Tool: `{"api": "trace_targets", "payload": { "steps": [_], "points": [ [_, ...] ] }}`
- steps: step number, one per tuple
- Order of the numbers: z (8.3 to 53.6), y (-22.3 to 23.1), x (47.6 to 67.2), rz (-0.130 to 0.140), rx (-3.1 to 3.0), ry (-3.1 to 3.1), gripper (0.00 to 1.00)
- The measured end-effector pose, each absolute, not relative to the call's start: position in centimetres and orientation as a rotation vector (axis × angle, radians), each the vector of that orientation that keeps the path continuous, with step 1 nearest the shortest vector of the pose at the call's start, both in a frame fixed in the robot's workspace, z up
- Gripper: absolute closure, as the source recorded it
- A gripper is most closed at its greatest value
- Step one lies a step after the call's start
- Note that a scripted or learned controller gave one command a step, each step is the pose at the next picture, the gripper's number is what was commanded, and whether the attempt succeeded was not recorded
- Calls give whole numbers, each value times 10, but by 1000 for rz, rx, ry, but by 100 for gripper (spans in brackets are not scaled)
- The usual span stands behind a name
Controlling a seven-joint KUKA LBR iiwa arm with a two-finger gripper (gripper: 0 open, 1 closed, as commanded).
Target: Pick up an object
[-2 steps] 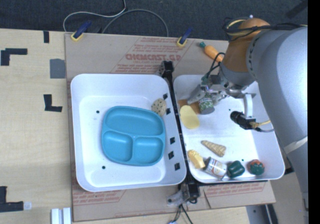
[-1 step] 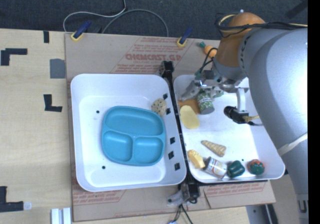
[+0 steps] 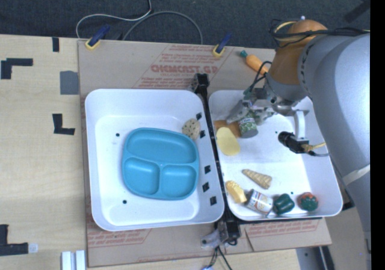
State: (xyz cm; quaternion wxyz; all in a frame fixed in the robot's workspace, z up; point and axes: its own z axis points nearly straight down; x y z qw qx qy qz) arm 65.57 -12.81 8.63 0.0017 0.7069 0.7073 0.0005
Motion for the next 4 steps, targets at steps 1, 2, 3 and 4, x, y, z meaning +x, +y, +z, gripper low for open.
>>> {"api": "trace_targets", "payload": {
  "steps": [1, 2, 3, 4],
  "points": [
    [86, -105, 660, -1, 2217, 2221, 0],
    [86, -129, 652, 2, 2217, 2220, 0],
    [142, -105, 538, -6, 2228, 2223, 0],
    [83, -132, 483, 1, 2223, 2217, 0]
  ]
}}
